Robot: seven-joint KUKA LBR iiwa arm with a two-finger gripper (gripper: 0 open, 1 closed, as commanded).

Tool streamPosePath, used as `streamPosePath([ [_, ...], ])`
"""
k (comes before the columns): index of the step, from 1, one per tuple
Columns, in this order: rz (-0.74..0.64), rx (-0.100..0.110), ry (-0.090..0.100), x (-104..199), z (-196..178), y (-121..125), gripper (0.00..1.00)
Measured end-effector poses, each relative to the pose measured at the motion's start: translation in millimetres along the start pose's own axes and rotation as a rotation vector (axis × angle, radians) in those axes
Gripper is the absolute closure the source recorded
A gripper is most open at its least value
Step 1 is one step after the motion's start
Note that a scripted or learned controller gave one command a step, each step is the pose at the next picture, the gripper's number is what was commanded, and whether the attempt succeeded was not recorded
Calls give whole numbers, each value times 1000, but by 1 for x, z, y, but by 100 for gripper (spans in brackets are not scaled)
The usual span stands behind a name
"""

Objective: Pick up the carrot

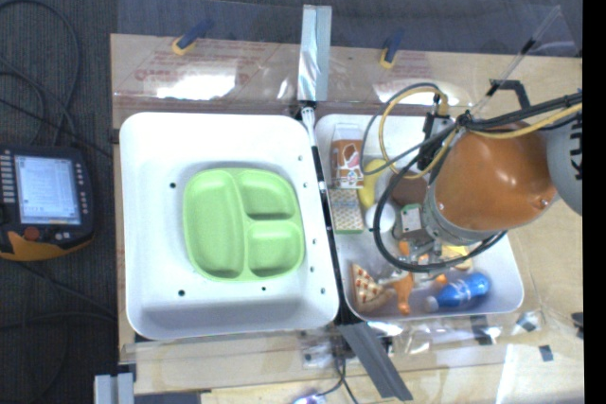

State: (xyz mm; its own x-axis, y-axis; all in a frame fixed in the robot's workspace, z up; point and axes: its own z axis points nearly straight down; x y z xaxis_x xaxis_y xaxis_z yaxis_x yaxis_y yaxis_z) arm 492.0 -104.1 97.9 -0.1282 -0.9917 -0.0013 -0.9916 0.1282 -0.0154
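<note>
The carrot (405,291) is a small orange piece lying near the front of the right bin (516,298), between a pizza slice and a blue bottle. The gripper (417,248) hangs low over the middle of that bin, just behind the carrot. The arm's orange band (492,180) and looped cables hide most of the gripper. From this angle I cannot make out whether anything is held.
The left bin (151,156) holds a green divided plate (244,222). In the right bin lie a pizza slice (367,285), a blue bottle (464,290), a brown box (347,163) and a pale green packet (347,208). A teach pendant (43,199) lies off the bench at left.
</note>
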Motion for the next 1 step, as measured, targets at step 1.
streamPosePath([
  [1,-72,-14,-4,21,-161,0,100],
])
